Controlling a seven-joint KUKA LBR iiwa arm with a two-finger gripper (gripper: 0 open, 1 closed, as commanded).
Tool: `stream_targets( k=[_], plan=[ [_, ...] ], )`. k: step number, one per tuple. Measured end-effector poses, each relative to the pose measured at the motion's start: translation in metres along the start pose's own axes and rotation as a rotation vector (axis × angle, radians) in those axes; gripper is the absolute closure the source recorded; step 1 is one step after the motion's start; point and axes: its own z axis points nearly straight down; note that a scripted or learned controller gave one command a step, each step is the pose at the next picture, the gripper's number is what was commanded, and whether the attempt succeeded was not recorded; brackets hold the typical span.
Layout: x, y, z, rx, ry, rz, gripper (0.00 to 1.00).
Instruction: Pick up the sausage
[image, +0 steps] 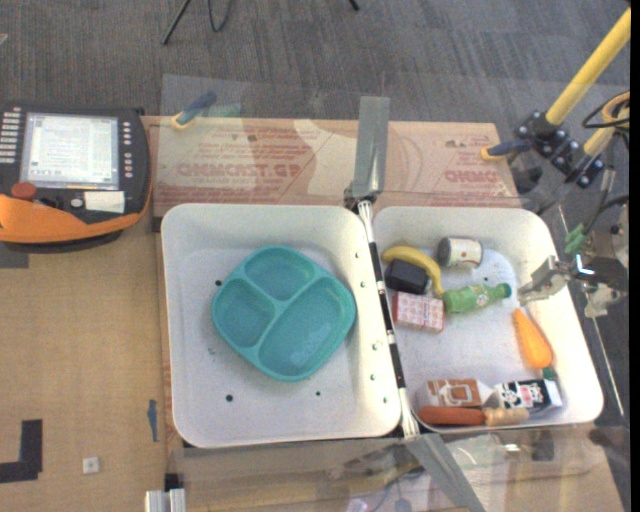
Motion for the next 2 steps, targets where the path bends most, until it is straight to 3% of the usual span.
stream_targets(
  k=[1, 2],
  plan=[
    [0.026, -0.007, 0.178, 0.004, 0.002, -0.005, 0.00],
    [-0.011, 0.003, 0.209, -0.001, 0.005, 0.359, 0.00]
  ],
)
